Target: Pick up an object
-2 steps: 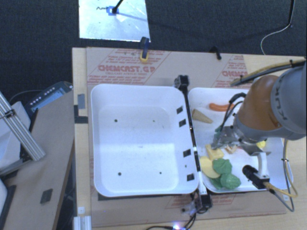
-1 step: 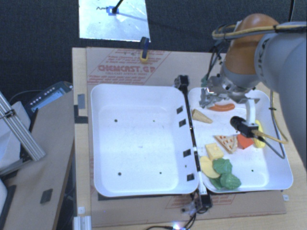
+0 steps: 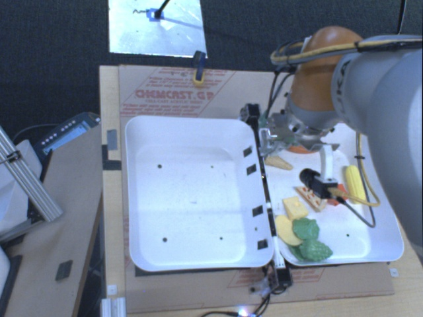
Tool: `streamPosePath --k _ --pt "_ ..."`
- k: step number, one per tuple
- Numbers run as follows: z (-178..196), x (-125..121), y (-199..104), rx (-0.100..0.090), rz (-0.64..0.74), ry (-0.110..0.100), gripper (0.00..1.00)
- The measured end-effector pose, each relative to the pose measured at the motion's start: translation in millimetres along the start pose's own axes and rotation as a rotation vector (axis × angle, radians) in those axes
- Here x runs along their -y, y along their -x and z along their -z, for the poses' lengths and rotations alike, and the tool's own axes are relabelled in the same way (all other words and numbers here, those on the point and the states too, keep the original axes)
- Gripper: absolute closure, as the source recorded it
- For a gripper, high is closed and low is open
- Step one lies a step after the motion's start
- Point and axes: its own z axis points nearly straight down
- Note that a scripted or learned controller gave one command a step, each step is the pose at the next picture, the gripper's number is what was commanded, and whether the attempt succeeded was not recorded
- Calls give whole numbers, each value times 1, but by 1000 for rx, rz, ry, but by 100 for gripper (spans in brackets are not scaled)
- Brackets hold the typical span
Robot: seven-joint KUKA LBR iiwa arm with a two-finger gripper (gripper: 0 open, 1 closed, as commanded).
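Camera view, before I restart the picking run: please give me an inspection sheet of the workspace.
Surface: left bin and right bin side by side on a cardboard sheet.
Job's things: in the right bin, corn cob, green leafy toy, yellow slices, pale wedge.
Clutter: clip on the cardboard's far edge.
Grippers: gripper low over the right bin's far end, near the pale wedge.
Cables: cable bundle looped at the wrist.
Surroundings: keypad device and aluminium rail to the view's left.

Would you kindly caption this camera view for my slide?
Grey arm reaches over the right bin, near a yellow corn cob; left bin alongside.
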Motion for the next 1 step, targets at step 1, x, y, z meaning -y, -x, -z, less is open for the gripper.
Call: streamPosePath --k 1 --pt "-93 -12 -131 -4 9 -4 100"
